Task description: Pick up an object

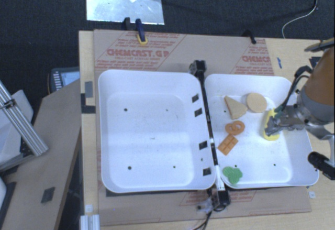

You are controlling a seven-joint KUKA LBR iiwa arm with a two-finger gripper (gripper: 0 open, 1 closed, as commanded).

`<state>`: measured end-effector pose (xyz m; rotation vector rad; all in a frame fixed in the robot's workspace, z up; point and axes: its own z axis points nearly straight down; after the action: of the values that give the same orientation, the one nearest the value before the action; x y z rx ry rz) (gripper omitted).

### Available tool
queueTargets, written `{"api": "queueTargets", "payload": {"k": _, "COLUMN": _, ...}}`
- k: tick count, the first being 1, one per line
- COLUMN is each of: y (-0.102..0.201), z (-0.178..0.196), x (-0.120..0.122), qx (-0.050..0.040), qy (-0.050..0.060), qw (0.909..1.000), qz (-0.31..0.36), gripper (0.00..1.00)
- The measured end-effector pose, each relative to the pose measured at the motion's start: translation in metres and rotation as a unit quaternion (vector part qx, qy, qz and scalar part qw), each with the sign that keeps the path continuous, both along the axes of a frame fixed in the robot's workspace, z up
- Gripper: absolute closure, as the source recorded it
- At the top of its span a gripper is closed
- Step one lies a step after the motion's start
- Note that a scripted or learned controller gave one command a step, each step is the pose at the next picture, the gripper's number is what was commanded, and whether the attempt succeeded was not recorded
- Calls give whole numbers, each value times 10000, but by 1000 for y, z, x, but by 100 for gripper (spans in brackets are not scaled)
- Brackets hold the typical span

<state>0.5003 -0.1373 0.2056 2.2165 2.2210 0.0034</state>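
my arm enters from the right and is cut off at the frame edge, so only the wrist end is on view. my hand is small and dark against a yellow object at the right side of the right bin; the hand covers most of that object, so its shape is hard to make out, and i cannot tell how the hand is set or whether it grips anything. the yellow object lies on the bin floor, apart from the right wall. to its left, well clear of my hand, lie a tan wedge touching or nearly touching a round tan disc, an orange ring, an orange block just below the ring, and a green piece near the front left corner. the lower right floor of this bin is open. the left bin sits against the right one along a dark centre seam, both on the cardboard-covered tabletop.
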Motion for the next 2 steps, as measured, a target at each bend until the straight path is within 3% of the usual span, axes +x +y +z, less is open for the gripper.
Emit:
{"api": "queueTargets", "payload": {"k": 1, "y": 67, "z": 106, "x": -11, "qx": 12, "qy": -47, "qw": 10000, "qz": 49, "gripper": 100}}
{"api": "queueTargets", "payload": {"k": 2, "y": 142, "z": 225, "x": -2, "qx": 13, "qy": -60, "qw": 10000, "qz": 52, "gripper": 100}}
